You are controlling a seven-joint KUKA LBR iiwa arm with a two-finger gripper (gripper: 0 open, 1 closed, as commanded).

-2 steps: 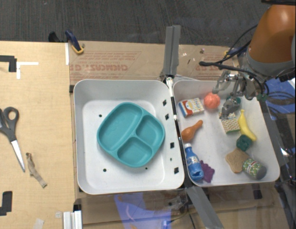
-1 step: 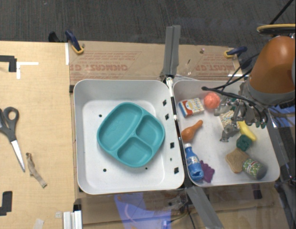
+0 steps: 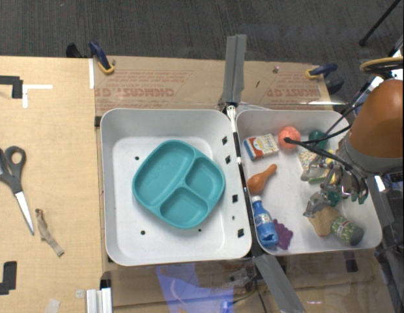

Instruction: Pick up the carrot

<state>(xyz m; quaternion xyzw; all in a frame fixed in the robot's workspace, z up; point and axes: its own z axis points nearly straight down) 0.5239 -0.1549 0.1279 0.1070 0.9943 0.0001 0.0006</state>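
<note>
Looking into the right bin (image 3: 368,237), we see the carrot (image 3: 261,177) lying near its left wall, just above the blue bottle (image 3: 261,220). Our claw (image 3: 327,194) hangs well right of the carrot, over clutter; whether it grips anything we cannot tell.

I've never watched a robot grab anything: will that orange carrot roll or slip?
The carrot tapers from a fat end to a thin tip, so pushed, it would probably roll in a curve. It looks like smooth, stiff plastic, so fingers might slip toward the tip.
</note>
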